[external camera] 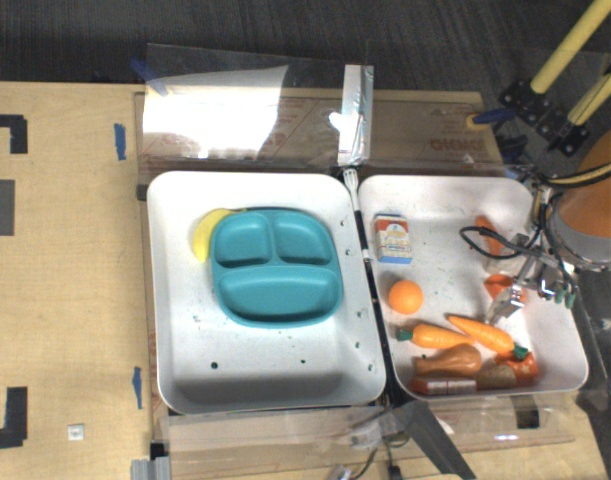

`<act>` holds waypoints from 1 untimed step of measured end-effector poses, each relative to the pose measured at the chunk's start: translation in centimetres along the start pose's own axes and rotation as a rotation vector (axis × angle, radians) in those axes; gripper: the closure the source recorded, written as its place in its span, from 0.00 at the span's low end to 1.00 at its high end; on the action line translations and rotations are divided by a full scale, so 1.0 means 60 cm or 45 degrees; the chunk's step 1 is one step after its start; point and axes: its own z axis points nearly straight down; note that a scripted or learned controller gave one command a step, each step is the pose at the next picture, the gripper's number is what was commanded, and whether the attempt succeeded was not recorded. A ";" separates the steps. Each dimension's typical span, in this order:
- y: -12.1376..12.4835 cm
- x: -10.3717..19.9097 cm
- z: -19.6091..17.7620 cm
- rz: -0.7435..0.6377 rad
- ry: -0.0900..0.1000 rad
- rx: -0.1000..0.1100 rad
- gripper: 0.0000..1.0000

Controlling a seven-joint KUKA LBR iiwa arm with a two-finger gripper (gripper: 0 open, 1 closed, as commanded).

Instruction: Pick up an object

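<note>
The right bin (440, 198) holds a small white and orange carton (392, 238), an orange ball (406, 296), two carrots (482, 332) (435, 337) and a brown oblong piece (447, 360) along its front wall. My gripper (510, 298) hangs low over that bin's right side, just above the longer carrot's thick end. A small orange piece (497, 283) lies right against the gripper's left side; whether it is held is unclear. The arm's orange band (593, 218) sits at the right edge.
The left bin (175, 298) carries a teal divided plate (276, 265) with a yellow item (204, 233) poking out from under its left edge. A black cable loop (482, 236) lies near the right bin's back right. Yellow rods (575, 33) cross the top right corner.
</note>
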 end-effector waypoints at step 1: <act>0.046 -0.101 0.003 -0.074 0.000 -0.002 0.00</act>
